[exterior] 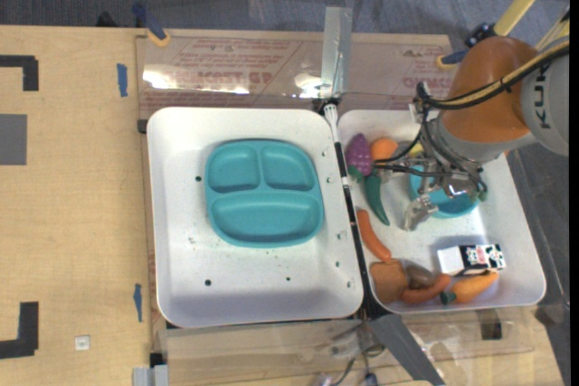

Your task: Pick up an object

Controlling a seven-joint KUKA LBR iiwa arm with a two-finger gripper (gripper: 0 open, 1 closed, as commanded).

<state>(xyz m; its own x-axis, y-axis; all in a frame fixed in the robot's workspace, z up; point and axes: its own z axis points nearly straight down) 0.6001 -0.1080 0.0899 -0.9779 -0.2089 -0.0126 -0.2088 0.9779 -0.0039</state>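
Crowded right bin, roomy left bin
Toys crowd the right bin (525,258); the left bin (172,212) has free floor around the teal tray (264,193).

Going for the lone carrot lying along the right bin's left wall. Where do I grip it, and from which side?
Grip the carrot near its middle, coming straight down from above. It lies flat and slender, roughly parallel to the wall of the right bin, so set the gripper across its narrow width. The wall sits close on one side, which probably rules out a sideways approach.

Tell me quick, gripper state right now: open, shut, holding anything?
Gripper: low in the right bin, beside the teal bowl; open or shut cannot be told, and nothing can be seen held.
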